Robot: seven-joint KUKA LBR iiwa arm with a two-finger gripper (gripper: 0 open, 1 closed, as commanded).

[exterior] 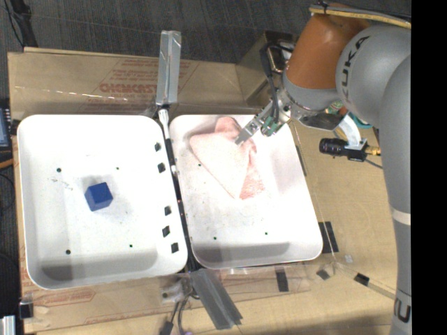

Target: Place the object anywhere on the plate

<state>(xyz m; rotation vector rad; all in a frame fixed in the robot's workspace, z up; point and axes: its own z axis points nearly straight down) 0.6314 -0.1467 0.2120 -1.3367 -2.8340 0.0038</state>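
2 bins apart in effect: the blue cube (pixel 99 195) sits in the left bin (pixel 42 145), well left of the hand (pixel 260 126), whose fingers' state I cannot tell, over the pink plate (pixel 227 160).

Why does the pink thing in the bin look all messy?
The pink plate in the right bin looks pale, crumpled and tilted, not flat like a dish. The gripper hovers at its top edge. The blue cube sits alone in the left bin.
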